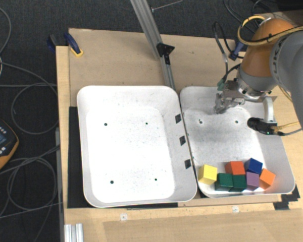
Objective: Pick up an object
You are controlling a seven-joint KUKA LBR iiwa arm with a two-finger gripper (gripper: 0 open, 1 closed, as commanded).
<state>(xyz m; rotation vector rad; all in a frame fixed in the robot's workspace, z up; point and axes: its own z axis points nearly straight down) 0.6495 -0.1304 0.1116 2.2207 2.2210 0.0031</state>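
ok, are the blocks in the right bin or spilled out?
In. The blocks all sit clustered inside the right bin, against its near rim. The gripper is at the bin's far end, apart from them.

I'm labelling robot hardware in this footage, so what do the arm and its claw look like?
The arm is bulky, rounded and grey, with an orange band above the wrist. A yellow cable loops over that band, with darker cables beside it. The claw is small, metallic grey, and too small for finer detail.
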